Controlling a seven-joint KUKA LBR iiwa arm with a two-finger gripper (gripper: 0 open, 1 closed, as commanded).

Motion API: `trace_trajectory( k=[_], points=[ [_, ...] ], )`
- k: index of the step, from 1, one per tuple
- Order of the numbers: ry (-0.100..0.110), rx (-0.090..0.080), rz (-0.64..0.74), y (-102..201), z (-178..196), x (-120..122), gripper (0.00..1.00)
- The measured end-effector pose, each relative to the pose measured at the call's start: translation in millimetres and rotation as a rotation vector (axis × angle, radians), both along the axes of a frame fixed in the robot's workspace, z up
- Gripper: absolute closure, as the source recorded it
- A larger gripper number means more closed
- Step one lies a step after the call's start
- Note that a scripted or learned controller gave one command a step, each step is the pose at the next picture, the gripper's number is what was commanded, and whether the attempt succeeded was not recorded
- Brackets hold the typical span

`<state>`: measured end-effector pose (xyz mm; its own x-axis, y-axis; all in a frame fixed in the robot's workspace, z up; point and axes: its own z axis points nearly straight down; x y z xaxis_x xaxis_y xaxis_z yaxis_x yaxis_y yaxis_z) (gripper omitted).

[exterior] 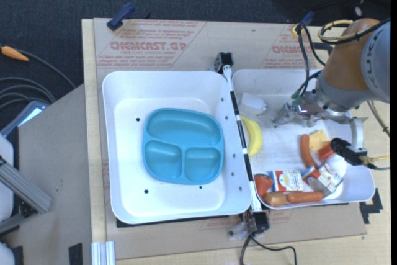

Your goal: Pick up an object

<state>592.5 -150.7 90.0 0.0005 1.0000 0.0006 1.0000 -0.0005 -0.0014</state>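
Down in the right bin (273,80): yellow banana (252,136), curved, by the left wall. Lower right of the frame: a jumble of sausages (296,197), cheese wedge (319,141), small carton (288,181); hard to tell apart. Blue tray (183,146) in the left bin (118,133). Arm (353,68) bent in from the right, partly cut off. Gripper (291,112) low over the bin's top middle, near a clear cup (253,103); open or shut, cannot tell.

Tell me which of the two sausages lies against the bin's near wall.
The horizontal sausage at the right bin's bottom edge; the other sausage stands upright, mid-bin.
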Motion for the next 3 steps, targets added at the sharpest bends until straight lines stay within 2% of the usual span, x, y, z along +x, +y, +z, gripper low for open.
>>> trace_trajectory(
  k=[1, 2, 3],
  points=[
    [-0.001, 0.005, 0.004, -64.4, -4.8, -5.8, 0.0],
    [0.0, 0.0, 0.0, -45.8, -5.7, -65.7, 0.0],
    [-0.001, 0.0, -0.001, -45.9, 4.2, -65.4, 1.0]
  ],
)
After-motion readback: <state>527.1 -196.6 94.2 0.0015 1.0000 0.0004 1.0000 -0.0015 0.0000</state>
